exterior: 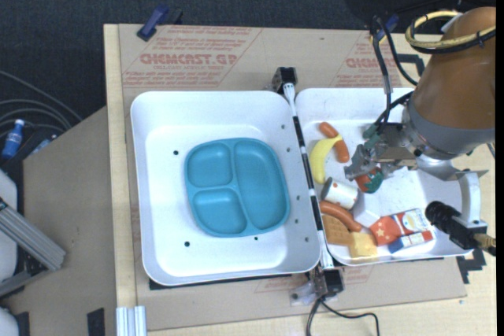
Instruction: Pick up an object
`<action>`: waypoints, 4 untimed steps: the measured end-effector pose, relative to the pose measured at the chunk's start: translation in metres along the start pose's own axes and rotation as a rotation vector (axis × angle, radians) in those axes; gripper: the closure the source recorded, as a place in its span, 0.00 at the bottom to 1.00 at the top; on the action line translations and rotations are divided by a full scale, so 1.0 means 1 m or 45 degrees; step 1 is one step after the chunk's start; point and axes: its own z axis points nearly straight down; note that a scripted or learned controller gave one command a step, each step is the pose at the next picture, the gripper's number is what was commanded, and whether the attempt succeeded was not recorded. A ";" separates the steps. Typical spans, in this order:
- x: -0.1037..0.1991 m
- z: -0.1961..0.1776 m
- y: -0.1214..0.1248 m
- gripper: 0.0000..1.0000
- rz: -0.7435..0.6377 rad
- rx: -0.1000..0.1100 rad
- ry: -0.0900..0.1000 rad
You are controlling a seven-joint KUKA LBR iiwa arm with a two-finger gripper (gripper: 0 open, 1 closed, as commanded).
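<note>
The arm's bulk hides the far right of the right bin, and I can't tell how the gripper is set down there; a small red and green object sits just under it, too blurred to name. Just left of the gripper lies a banana, with a small orange piece above it. Nearer the front are a white cup, a sausage, a toast slice, a yellow chunk and a red carton. The left bin on the desk holds a blue divided plate
</note>
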 end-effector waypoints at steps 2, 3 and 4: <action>-0.005 0.008 -0.001 1.00 0.002 0.004 0.000; 0.042 0.006 0.000 1.00 0.000 0.002 0.001; 0.039 0.010 0.066 1.00 0.000 0.000 0.000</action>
